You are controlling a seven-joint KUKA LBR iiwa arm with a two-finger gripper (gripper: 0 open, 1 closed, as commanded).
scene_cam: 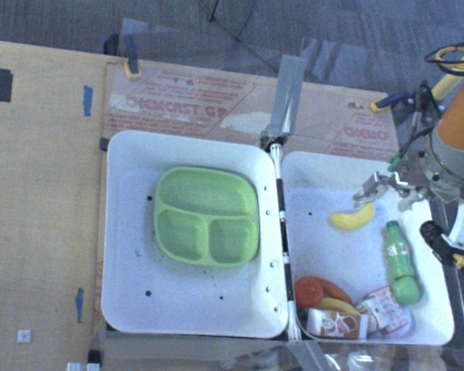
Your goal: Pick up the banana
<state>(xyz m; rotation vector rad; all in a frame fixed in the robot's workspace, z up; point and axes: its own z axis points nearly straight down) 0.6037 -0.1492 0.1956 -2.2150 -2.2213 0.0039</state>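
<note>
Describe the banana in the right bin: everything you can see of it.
The banana is small, plain yellow and smooth, with a gentle curve, and looks like a toy. It lies flat on the white floor of the right bin, in the upper part, running left to right with its right end raised toward the gripper. The gripper hangs just above that right end; contact cannot be judged. Nothing else touches it.

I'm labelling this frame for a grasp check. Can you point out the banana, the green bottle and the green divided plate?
banana (352,219): camera view, middle of its curved body.
green bottle (397,259): camera view, mid-body.
green divided plate (209,188): camera view, large upper compartment.
</note>
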